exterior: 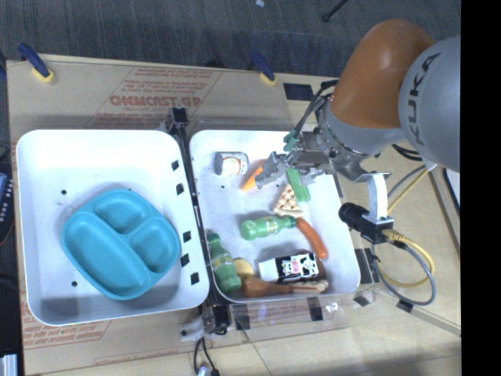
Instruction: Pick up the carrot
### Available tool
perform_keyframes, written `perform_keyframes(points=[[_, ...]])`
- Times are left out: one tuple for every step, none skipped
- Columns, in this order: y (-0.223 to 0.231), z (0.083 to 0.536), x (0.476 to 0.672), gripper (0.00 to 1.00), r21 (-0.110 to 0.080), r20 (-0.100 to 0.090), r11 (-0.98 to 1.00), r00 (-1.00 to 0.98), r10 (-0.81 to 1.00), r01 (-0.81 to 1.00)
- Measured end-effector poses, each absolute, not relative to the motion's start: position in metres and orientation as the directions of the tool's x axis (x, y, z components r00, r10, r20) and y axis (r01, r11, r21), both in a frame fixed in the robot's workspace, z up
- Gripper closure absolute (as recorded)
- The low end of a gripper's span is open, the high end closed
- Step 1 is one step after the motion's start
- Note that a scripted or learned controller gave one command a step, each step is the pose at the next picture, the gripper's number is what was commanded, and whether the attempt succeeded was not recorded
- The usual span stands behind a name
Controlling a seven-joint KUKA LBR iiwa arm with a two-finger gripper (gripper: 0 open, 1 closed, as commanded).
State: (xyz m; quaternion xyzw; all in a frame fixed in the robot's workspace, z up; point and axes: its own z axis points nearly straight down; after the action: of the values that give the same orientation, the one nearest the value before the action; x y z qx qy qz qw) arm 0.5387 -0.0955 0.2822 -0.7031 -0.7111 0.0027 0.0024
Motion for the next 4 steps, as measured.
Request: perform_keyframes(points=[[-0.128,0.174,0.595,0.0,-0.018,-0.002,-0.029,0.029,1.0,0.999],[-0.122,0.089,0.638,0.0,-0.02,-0.005,-0.194,0.194,0.981,0.981],[-0.123,0.1,0.637,1.0,-0.034,-0.004,-0.189,0.189,0.982,0.981],[-0.165,0.146,0.583,1.0,-0.006,-0.005,-0.208,0.208,0.978,0.978]])
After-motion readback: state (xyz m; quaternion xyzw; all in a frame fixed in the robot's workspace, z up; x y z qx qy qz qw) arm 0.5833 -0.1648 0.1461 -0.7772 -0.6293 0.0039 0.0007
